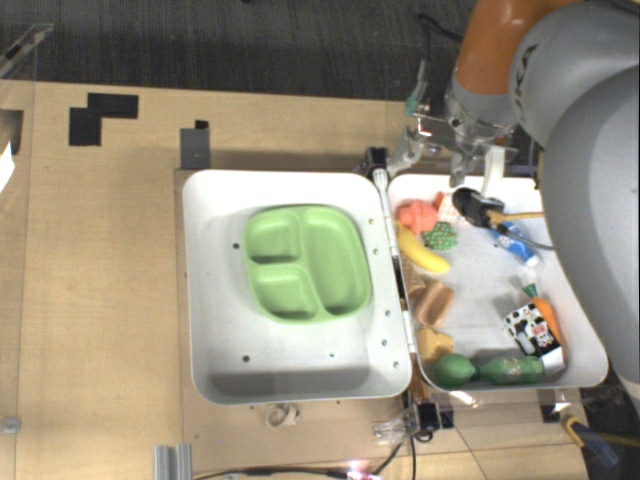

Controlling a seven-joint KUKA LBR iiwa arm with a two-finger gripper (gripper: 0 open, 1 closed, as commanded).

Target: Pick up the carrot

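Nothing of the pickup looks done yet: the carrot (541,313) lies in the right bin (592,366), near its right wall toward the front, just beside a black-and-white spotted toy (526,329). The jaws (475,180) hang over the bin's far end, well apart from the carrot; they seem spread with nothing between them. Little of the carrot shows, so I can only guess its long axis runs front to back, green end toward the far side.
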